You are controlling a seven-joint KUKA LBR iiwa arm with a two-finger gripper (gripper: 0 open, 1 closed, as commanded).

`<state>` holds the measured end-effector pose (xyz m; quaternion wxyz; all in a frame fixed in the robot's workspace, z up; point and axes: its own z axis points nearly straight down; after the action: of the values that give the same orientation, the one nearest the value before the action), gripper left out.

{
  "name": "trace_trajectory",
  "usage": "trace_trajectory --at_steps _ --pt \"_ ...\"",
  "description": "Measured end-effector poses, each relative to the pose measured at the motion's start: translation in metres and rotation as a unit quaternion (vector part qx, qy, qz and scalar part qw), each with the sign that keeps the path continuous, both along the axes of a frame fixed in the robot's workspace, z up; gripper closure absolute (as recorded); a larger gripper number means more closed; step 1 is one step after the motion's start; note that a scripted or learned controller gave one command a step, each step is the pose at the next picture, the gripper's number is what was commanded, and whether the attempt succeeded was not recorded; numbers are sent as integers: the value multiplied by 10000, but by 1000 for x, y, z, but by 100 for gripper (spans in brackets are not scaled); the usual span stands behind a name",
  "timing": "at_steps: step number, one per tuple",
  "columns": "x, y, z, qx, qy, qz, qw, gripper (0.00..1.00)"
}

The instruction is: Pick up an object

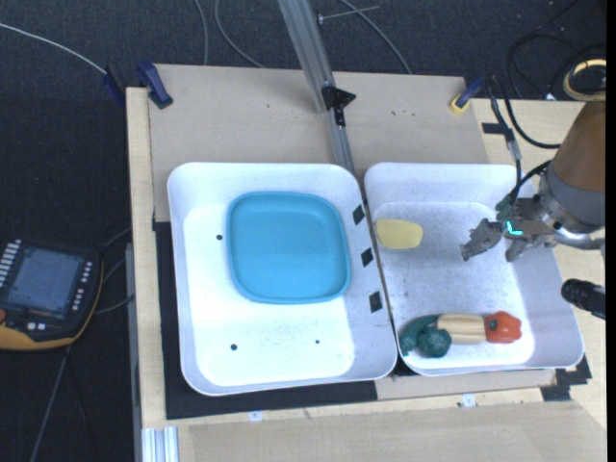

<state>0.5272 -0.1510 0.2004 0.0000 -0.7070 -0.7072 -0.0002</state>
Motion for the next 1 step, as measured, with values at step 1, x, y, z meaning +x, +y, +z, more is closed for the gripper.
trace_trajectory --at_steps 1 --pt "0 0 0 0 1 0 10000 0"
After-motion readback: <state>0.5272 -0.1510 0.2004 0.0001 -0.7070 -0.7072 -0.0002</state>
